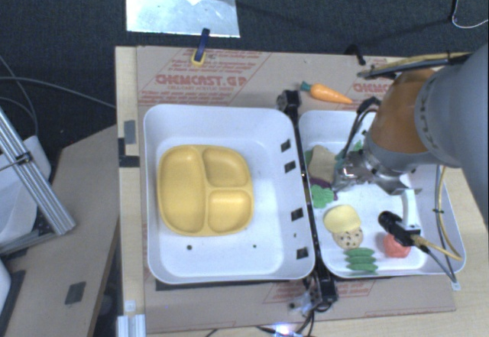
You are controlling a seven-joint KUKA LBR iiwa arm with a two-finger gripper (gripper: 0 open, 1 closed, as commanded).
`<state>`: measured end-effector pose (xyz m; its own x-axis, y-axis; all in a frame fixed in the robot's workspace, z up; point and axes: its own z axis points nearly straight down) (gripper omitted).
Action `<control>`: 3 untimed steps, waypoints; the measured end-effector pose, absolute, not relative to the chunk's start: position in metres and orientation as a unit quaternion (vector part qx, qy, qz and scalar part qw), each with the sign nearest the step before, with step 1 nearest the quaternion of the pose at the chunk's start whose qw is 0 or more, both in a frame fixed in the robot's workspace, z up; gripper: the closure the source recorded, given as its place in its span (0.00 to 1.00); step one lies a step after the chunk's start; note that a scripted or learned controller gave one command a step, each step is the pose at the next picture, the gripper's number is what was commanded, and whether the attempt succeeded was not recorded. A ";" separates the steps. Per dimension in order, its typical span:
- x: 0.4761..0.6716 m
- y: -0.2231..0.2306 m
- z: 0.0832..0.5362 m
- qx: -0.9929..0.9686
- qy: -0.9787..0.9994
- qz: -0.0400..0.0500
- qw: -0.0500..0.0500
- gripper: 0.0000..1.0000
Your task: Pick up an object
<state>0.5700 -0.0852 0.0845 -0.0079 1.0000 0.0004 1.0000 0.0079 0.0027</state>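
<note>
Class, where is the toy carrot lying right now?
The carrot lies on the cardboard outside the bins, just beyond the far rim of the right-hand bin, near the gap between both bins.

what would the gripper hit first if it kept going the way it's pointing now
Probably the tan block-like object at the right bin's left wall: the gripper points left and down at it. The purple piece lies just below. Depth is unclear from this slanted view.

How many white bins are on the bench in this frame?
2. The left bin holds a yellow tray; the right bin holds small items, with the arm over it. The arm may hide more items there.
</note>
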 end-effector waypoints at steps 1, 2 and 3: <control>0.570 -0.088 0.095 0.706 0.708 0.001 0.001 1.00; 0.550 0.077 0.189 0.701 0.714 0.007 0.000 1.00; 0.484 0.121 0.133 0.704 0.710 -0.002 -0.004 1.00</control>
